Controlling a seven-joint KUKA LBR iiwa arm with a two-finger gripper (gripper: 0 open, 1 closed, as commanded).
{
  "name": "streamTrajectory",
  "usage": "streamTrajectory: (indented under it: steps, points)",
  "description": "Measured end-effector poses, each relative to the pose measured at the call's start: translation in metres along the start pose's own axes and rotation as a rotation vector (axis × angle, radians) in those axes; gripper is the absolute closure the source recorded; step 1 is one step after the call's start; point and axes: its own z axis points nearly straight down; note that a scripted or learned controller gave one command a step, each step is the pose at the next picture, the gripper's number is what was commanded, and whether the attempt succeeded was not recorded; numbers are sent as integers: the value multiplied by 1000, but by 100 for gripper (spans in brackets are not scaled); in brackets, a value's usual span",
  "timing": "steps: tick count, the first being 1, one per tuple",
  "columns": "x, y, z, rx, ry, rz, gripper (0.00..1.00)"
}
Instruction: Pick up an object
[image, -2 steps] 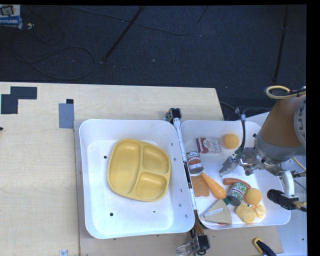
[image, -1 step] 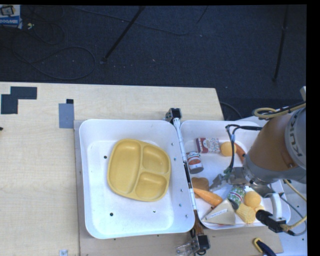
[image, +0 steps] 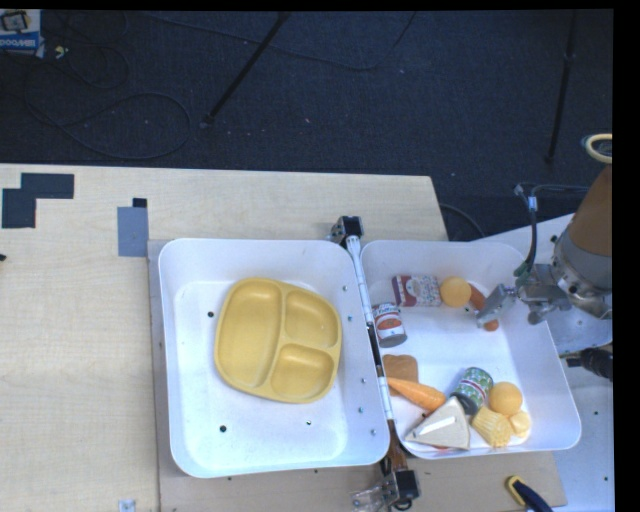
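While the left bin bears a yellow divided tray | right bin: small can, label unreadable; red-white packet, writing illegible; orange ball, round, plain, near far wall | gripper just right of ball, over bin; jaw state cannot be told.
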Motion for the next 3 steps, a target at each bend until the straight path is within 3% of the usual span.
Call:
streamTrajectory:
  steps: [1,2,3]
  points:
    - [7,-54,84,2,2,-2,0]
    - [8,-90,84,-2,2,-1,0]
    - [8,-89,74,-3,4,3,100]
